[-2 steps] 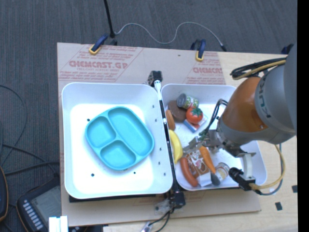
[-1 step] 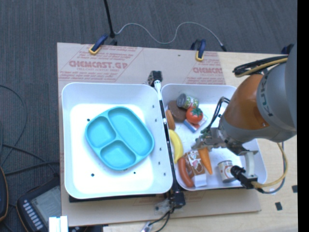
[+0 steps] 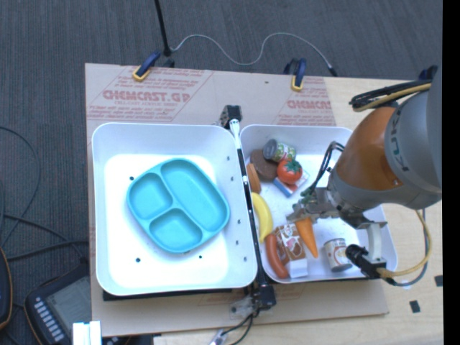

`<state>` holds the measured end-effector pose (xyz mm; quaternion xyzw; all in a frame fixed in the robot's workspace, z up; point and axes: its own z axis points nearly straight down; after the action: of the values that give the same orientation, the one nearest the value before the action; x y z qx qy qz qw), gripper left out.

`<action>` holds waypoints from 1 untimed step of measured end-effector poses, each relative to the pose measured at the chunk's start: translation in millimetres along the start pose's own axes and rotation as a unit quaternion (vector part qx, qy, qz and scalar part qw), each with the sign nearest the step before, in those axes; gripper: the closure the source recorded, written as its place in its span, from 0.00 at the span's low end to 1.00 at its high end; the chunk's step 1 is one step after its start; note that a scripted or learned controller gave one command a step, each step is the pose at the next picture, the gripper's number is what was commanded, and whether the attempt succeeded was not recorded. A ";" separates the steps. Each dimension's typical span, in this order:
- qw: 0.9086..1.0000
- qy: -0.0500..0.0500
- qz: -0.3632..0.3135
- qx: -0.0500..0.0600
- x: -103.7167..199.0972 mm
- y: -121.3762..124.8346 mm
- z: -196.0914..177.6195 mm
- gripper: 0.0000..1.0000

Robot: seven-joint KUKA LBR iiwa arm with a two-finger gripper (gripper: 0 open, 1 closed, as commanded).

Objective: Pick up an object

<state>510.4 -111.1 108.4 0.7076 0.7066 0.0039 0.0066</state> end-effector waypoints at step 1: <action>1.000 0.001 -0.001 0.007 8.3 94.9 -41.7 1.00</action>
<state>604.7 -102.8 151.4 0.7068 0.7074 0.0000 0.0011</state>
